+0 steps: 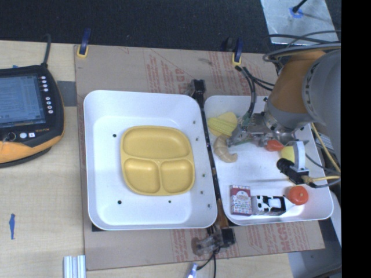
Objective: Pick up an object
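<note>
Bench space at far left holds a black-and-orange handheld control pendant (26,112), and beside it the left white shallow bin (98,155) carries a yellow three-compartment plastic plate (157,158). Just past the divider, the right white bin (322,210) holds a yellow ridged corn-like toy (223,123), a tan curved piece (225,150), a small red patterned box (240,200), a black-and-white block (271,204) and an orange-red round toy (298,195). Low over that bin's upper middle sits the metal gripper (250,133) of the grey arm (313,94); whether it is released or clenched cannot be told.
</note>
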